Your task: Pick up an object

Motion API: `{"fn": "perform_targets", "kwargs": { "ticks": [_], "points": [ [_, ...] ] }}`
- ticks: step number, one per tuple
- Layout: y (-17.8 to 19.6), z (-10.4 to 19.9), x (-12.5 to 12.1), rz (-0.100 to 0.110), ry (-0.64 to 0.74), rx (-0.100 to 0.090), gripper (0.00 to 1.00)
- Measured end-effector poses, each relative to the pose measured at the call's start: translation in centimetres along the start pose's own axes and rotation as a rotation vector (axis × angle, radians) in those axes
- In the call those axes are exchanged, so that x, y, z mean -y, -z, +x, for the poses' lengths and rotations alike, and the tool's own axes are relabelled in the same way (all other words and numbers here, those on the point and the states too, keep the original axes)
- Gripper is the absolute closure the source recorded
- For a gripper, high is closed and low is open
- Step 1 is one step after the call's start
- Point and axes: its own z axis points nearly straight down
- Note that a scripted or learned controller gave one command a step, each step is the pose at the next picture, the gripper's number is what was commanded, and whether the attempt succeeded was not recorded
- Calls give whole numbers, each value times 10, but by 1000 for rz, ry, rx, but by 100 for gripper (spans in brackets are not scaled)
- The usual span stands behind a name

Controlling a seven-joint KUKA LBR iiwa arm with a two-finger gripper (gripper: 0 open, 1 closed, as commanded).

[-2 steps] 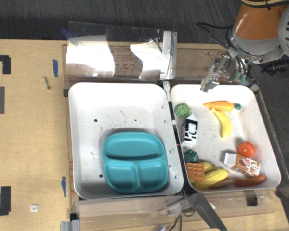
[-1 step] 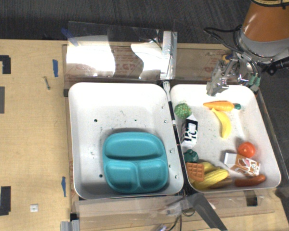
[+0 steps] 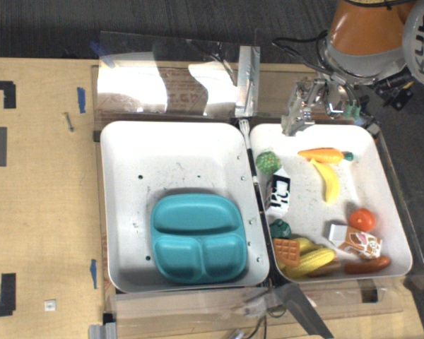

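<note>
The right bin [image 3: 389, 189] holds toy food: a carrot [image 3: 324, 155], a banana [image 3: 329, 181], a green broccoli [image 3: 268, 162], a black-and-white carton [image 3: 279, 193], a tomato [image 3: 362, 219], a corn cob [image 3: 315, 261], a waffle [image 3: 285, 250], a sausage [image 3: 367, 265] and a printed pack [image 3: 360, 244]. My gripper [image 3: 298, 123] hangs over the bin's back left corner, above the rim, apart from the carrot. Nothing shows between its fingers.
The left bin [image 3: 127, 154] holds a teal divided tray [image 3: 196, 237] at its front. A clear plastic wall [image 3: 169, 83] stands behind both bins. The arm [image 3: 364, 27] reaches in from the upper right. Cardboard covers the bench on the left.
</note>
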Motion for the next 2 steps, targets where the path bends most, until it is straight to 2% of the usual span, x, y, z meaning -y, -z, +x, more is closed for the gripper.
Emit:
{"fn": "perform_targets", "kwargs": {
  "ticks": [1, 2],
  "points": [
    [10, 1, 34, 1, 267, 2, 100],
    [23, -1, 32, 2, 266, 14, 100]
  ]
}}
